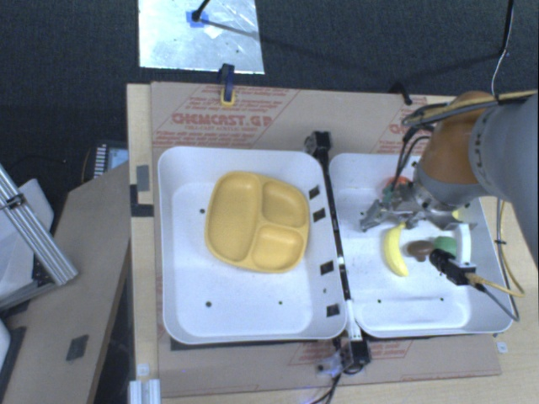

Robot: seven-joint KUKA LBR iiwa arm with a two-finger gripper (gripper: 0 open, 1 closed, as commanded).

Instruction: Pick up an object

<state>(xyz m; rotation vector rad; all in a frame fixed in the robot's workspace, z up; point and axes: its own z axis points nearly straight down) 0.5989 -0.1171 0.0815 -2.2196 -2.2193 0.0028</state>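
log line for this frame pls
arm over right bin | gripper low beside banana | nothing seen gripped | yellow tray in left bin

Right bin [421, 310] front open; banana [395, 251] & arm [472, 154] crowd rear; yellow tray [255, 220] fills left bin.

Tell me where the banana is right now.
The banana lies in the right bin, near its middle, just below the hand and left of a small brown object.
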